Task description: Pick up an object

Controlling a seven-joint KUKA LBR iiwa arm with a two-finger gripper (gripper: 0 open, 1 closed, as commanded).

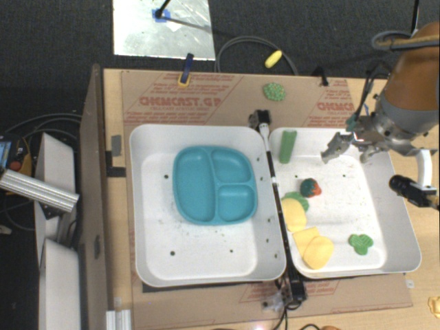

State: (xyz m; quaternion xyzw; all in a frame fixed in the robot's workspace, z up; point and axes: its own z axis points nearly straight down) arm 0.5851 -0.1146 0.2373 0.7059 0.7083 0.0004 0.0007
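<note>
A: Two shallow white plastic bins, smooth, slightly glossy; the right one's floor is speckled. Teal divided plastic tray, smooth with a soft sheen.

B: Bench top is brown printed cardboard sheet, matt. Yellow rounded toys look like smooth matt plastic. Silvery metal plate behind is brushed and reflective. The ribbed aluminium bar at left looks shiny.

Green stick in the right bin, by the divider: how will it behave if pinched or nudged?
The green stick looks like stiff moulded plastic, so probably rigid and light. Its rounded long shape may roll sideways if nudged. It lies close to the bin wall, likely limiting finger room.
</note>
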